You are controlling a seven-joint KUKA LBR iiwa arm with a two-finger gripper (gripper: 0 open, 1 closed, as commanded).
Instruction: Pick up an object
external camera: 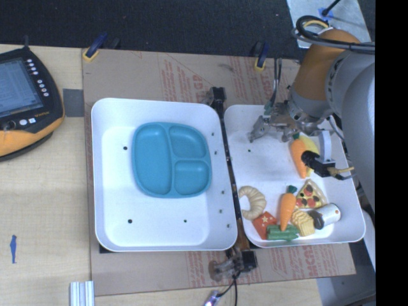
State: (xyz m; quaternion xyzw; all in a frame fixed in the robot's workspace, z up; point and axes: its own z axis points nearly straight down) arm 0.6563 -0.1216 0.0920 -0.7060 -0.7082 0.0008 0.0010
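Hand [271,125] sits low at the right bin's [255,171] far end, fingers spread, nothing between them. Toy carrot [298,158] lies just beside; judged positioned for a grasp attempt.

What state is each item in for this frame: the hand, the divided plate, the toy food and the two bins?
hand: low over the right bin's far end, nothing visibly held
blue divided plate: flat, upright, in the left bin
carrot: lying in the right bin, near end
second carrot: lying beside the arm
croissant: lying near the divider
pizza slice: lying flat
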